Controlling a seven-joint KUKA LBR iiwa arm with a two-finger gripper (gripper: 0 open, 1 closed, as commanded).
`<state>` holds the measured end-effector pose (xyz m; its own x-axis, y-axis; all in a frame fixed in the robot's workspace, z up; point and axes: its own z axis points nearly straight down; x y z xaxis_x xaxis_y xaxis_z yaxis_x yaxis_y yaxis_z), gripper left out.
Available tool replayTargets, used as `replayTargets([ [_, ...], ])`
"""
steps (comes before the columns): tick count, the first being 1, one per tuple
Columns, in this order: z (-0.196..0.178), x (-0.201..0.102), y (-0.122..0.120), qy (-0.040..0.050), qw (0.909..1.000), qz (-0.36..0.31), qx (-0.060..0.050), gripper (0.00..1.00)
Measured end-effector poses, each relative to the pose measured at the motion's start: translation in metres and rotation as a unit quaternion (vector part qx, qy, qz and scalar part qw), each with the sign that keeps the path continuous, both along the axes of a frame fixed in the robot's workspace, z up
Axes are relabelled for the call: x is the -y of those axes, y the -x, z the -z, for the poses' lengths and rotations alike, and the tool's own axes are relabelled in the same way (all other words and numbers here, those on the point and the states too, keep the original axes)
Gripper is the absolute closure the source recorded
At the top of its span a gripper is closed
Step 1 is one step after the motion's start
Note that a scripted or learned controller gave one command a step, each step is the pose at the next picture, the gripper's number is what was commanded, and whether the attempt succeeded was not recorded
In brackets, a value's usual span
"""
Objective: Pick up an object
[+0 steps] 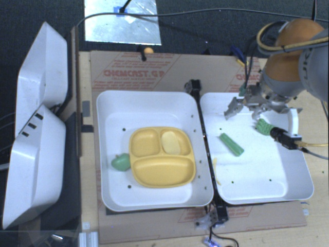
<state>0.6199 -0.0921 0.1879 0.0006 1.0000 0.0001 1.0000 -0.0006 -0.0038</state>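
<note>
Two shallow white bins sit side by side on the worktop (85,138), which is covered by a printed cardboard sheet (133,71); their inner walls nearly touch along a dark centre seam. The left bin (154,107) holds a yellow three-compartment plate (162,156) that takes up its middle. This leaves a wide bare strip along the far wall and narrower margins at the near and right walls. A small rounded green item (121,162) lies against the plate's left edge, between it and the bin's left wall. The right bin (257,181) is much more open, with its whole near half bare. A short green stick (231,144) lies flat and slanted left of the middle, apart from every wall and with free floor all round. A ridged green piece (263,126) lies farther right, close to the far right corner. The arm (293,60) comes in over the far right of this bin, and the gripper (242,112) hangs above the far part of the floor with its two fingers spread and nothing between them. The ridged green piece is just beside the right finger, outside the gap, and whether they touch cannot be told. The green stick lies nearer and to the left, clear of the fingers.
</note>
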Motion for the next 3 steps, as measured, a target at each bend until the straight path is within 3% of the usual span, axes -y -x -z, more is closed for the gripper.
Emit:
replayTargets([
  [2, 0.086, 0.004, 0.003, -0.0001, 1.0, 0.0, 0.001, 0.0],
  [3, 0.073, 0.005, 0.002, 0.0002, 1.0, 0.0, 0.003, 1.0],
])
